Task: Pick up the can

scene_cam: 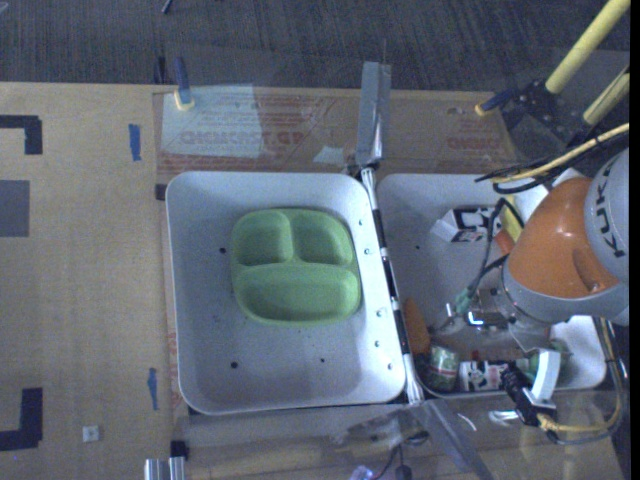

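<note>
Down at the near end of the right bin [420,203] we see the gripper [478,320], hanging under the arm's orange band [555,243]; whether it is open or closed on anything we cannot tell, since the wrist and cables cover it. Just below the gripper, the can [468,372] lies on its side against the right bin's near wall, its green end pointing toward the divider between the bins. Left of the right bin sits the left bin [190,298], which holds a green divided tray [295,265] upturned near its middle. Both bins rest on a tan bench top [80,298] marked with black corner brackets and bits of blue tape. Beyond the right bin's far wall we see clear plastic sheeting taped to the bench, then dark carpet [300,18].
</note>
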`<state>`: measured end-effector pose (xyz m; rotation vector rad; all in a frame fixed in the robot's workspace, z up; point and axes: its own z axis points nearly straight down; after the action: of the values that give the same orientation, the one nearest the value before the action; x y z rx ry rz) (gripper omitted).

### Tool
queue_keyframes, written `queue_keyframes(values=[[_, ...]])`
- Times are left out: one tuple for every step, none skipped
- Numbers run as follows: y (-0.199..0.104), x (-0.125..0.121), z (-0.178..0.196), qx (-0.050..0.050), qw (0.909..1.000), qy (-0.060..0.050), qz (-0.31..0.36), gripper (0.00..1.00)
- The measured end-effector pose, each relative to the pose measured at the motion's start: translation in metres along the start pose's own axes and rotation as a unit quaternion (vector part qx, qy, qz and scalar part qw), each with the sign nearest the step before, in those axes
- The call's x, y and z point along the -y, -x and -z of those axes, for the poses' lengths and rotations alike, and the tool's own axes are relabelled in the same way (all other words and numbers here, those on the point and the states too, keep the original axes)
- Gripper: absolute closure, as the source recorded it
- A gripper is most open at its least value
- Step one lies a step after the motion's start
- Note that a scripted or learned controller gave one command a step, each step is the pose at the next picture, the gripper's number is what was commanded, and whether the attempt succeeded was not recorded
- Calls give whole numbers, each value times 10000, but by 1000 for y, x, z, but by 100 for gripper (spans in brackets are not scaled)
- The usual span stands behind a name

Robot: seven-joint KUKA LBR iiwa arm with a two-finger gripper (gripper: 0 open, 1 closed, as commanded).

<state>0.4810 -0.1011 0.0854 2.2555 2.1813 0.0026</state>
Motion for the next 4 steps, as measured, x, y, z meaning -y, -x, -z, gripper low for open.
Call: queue_keyframes(values=[[1,-1,8,-2,10000,2,-12,100],[-48,-84,162,-3,9993,-29,374,100],[-41,-13,145,-21,9776,-45,2103,100],[-46,1,175,-10,9776,-29,2102,100]])
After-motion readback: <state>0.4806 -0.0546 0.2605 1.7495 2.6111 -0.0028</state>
